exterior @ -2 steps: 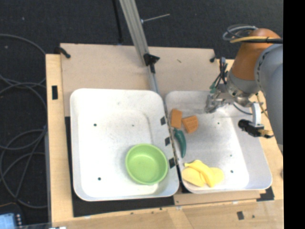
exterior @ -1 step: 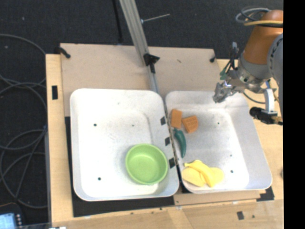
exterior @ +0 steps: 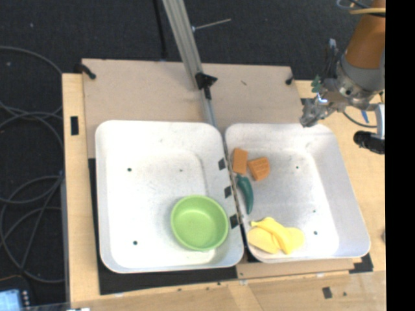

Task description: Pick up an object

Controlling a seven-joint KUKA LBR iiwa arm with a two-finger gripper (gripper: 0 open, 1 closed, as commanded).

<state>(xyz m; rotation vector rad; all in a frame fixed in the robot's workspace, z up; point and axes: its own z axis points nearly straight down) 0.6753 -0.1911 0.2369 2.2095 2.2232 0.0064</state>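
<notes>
My gripper (exterior: 311, 116) hangs over the far right corner of the right bin (exterior: 324, 173), at the end of the grey arm with its orange band at the view's upper right. Nothing shows between its fingers. In the right bin, along its left wall, lie an orange block (exterior: 259, 168), a second orange piece (exterior: 240, 161) and a teal green object (exterior: 245, 192). Yellow banana-like pieces (exterior: 275, 236) sit at that bin's near left corner. A green bowl (exterior: 199, 222) rests upright in the left bin (exterior: 142, 173), near its front right corner.
A slanted metal pole (exterior: 188, 44) rises from behind the bins' shared wall. Black cables (exterior: 26, 141) lie on the dark floor to the left. The wooden bench (exterior: 162, 86) extends behind the bins.
</notes>
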